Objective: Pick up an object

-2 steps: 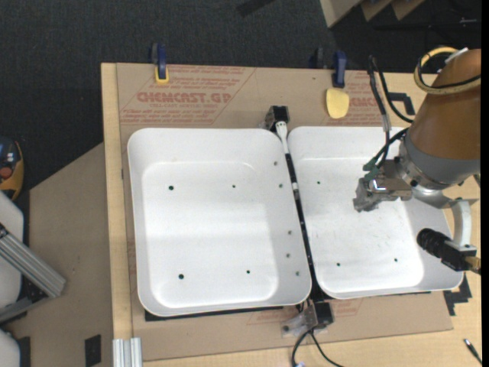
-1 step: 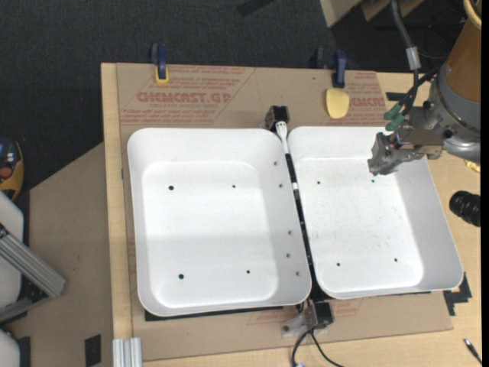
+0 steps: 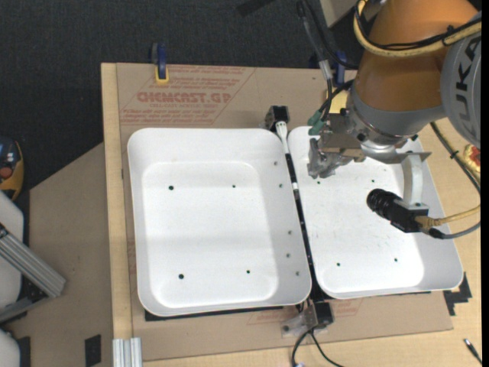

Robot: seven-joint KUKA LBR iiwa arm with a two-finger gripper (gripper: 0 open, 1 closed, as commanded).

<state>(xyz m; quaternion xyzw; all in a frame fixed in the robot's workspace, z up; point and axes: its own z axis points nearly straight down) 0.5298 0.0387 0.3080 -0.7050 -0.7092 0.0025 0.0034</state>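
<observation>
Hovering gripper (image 3: 325, 163) sits low over right bin (image 3: 359, 274), near its far-left corner. Jaw opening: cannot tell, nothing visibly held. No pickable object made out in either bin; left bin (image 3: 206, 228) bare. Advice: confirm target before descending, keep off bin wall.

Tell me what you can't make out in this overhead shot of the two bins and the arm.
- Right bin: its far end is covered by the arm's wrist in the camera view, so any object lying there is hidden.
- Gripper: too small and cluttered to tell its state, or whether it holds anything.
- Arm: cut off by the top and right edges.
- Left bin: the dark dots on its floor are too small to identify.
</observation>
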